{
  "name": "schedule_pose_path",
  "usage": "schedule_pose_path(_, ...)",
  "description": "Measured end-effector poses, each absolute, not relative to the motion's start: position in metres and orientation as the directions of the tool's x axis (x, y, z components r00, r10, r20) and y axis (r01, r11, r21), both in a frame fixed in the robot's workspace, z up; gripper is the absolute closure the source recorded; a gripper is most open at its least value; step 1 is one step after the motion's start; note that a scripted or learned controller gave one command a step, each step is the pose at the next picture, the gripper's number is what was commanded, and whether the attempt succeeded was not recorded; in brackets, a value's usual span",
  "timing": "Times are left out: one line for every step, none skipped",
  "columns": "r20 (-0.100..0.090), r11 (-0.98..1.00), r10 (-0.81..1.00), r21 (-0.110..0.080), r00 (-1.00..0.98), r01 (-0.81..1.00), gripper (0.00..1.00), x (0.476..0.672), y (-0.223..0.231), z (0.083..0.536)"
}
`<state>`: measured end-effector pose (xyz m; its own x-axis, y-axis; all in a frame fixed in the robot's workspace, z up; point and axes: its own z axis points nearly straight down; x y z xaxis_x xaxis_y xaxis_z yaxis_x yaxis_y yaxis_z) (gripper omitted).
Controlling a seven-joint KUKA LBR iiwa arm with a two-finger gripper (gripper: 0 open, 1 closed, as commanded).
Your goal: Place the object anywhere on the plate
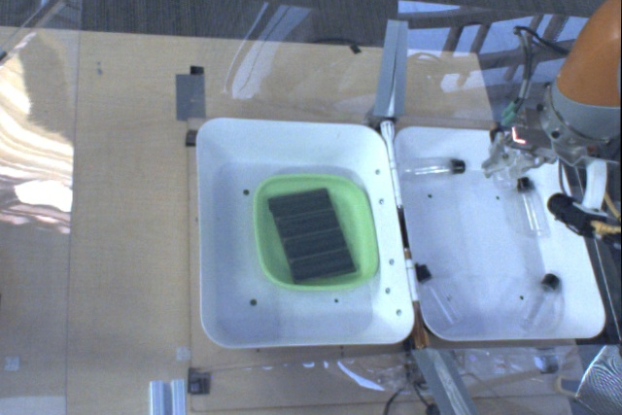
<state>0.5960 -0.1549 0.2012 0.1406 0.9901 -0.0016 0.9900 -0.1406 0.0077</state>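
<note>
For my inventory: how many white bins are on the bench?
2. The left bin holds the green plate; the right bin lies beside it.

A lime-green square plastic plate [267, 209] carries a dark charcoal ribbed rectangular block [310, 235]. Both shallow moulded bins [219, 306] are plain white. The wooden bench top [107, 209] is pale tan. The arm's rounded wrist band [595, 63] is orange.

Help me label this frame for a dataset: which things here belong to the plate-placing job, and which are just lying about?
Belong to the job:
- green plate in the left bin
- dark ridged block, already lying on that plate
- gripper, over the right bin

Just lying about:
- small clear tube near the right bin's upper rim
- small dark knob on the right bin's floor
</note>
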Motion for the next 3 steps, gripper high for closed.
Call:
schedule_pose_path(0.000, 0.155, 0.988, 0.005, -0.155, 0.988, 1.00, 0.566, -0.085, 0.145)
schedule_pose_path(-0.001, 0.318, 0.948, 0.007, -0.318, 0.948, 1.00, 0.545, -0.019, 0.186)
schedule_pose_path(-0.001, 0.317, 0.948, 0.007, -0.317, 0.948, 0.00, 0.545, -0.019, 0.186)
